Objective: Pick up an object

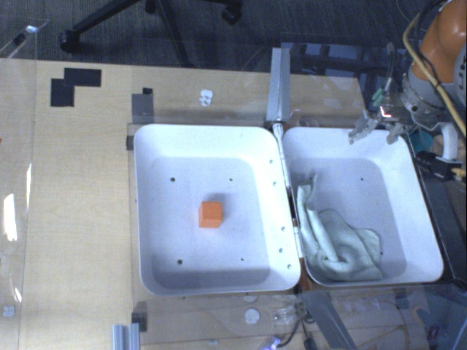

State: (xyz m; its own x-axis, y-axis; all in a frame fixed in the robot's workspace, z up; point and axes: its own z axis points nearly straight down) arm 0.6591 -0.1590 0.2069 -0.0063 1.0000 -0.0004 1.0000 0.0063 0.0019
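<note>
Count from my side: two white bins — left bin (146,195), right bin (408,195). One orange cube (211,214) in the left, one crumpled white cloth (337,243) in the right.

The scene is being viewed by a single fixed camera, mounted above the pale wooden bench (66,217) and angled down at a slant. Both shallow white plastic bins are being taken in whole: the left bin (153,217) near the middle of the frame and the right bin (408,217) toward the right side. The bench is being seen from a moderate height, so that its far edge and a strip of dark carpeted floor (306,9) beyond it are being included along the top. The grey arm with the orange band (438,39) is being caught at the upper right corner.
</note>
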